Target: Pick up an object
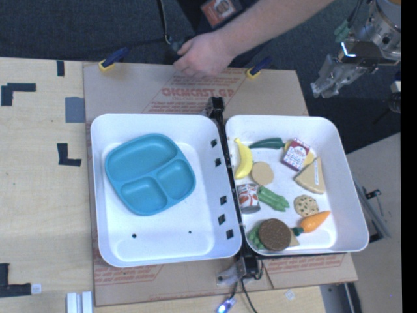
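On my bench a blue divided plate with three compartments lies flat in the left white bin, nearer that bin's far left corner. Near of the plate, two small dark dots mark the bin floor. Under the plate's bin I see a brown cardboard sheet with red print, reaching beyond the plate. Past the plate, a yellow-and-blue clamp grips the sheet's far left corner, and another clamp grips it further right. Left of the plate, black tape marks lie on the wood.
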